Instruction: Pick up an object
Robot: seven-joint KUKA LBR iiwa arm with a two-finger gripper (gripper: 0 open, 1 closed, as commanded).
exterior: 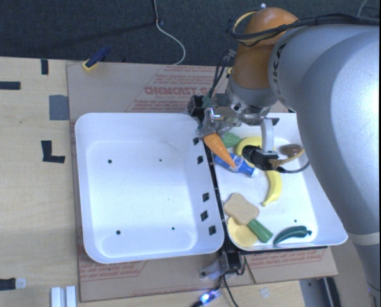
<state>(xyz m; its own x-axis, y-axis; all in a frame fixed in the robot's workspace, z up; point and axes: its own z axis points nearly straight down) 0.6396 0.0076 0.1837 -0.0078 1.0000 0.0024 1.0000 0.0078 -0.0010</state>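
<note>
the gripper (210,128) hangs low over the near-left corner of the right bin (318,232), close to the divider where the two bins meet. an orange carrot (218,148) sits right under the fingertips, its upper end apparently between them, so the jaws look clenched on the carrot, though the hold seems to be only at the tip.

just below the carrot lies a blue packet (236,164), touching or overlapping it. beside that is a yellow banana (273,185), with a brown spoon-like piece (291,151) near its top. lower in the same bin are a tan slice of bread (241,208), a pale yellow disc (241,235), a green block (260,230) and a dark green pepper (292,234). the left bin (139,190) holds nothing to pick.

the risk, as i judge it, is a slip: a tapered carrot caught by its end can swing or slide out on the lift. it may also drag the blue packet along, or knock against the bin rim by the divider.
</note>
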